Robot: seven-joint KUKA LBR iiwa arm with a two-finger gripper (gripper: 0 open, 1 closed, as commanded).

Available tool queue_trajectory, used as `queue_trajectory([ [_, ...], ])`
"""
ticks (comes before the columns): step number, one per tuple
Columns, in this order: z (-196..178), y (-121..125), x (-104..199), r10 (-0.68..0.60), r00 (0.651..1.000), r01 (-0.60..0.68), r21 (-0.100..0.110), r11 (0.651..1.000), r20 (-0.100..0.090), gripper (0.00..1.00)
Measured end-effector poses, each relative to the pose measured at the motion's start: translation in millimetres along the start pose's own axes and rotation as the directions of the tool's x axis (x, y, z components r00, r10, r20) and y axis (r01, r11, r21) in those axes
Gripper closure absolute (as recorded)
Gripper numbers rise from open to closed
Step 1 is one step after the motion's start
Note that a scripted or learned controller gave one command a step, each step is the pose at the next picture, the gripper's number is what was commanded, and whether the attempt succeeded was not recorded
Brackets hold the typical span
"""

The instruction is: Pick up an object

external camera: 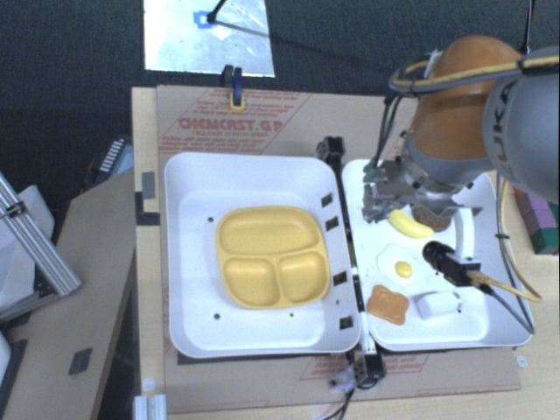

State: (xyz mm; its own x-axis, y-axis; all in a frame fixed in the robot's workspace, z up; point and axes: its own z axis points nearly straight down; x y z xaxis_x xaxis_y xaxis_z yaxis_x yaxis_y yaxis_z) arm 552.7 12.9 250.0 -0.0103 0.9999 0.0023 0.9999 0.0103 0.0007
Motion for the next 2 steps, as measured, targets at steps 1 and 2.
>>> queue_trajectory([
  [1,11.3,-25.5,48.7,0.001,1.000,-0.001,0.002,1.000,0.000,1.00],
  [2,11.7,-42.7,93.4,0.001,1.000,-0.001,0.002,1.000,0.001,1.00],
])
